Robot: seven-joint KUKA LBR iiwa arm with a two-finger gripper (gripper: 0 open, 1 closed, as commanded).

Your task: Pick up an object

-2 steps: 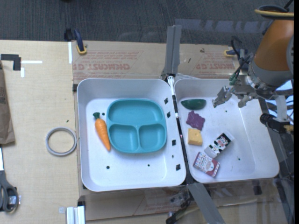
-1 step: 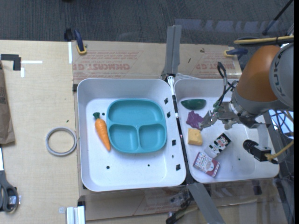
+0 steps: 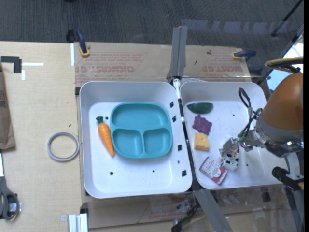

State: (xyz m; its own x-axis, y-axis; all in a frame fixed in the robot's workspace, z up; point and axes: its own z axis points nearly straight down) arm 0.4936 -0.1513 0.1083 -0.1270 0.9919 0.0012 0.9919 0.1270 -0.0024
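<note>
While gripper [image 3: 230,154] hovers, red packet [image 3: 213,170] lies just beside, lower-left.

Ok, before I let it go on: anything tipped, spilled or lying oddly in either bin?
Nothing stands out. In the left bin the carrot lies beside the teal tray, not in it. In the right bin the small items lie apart, and the claw sits over the flat red packet.

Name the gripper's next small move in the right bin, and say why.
Probably a short move toward the red and white packet. The gripper sits low in the right bin just beside it, nearer than the yellow cheese wedge or purple piece.
</note>
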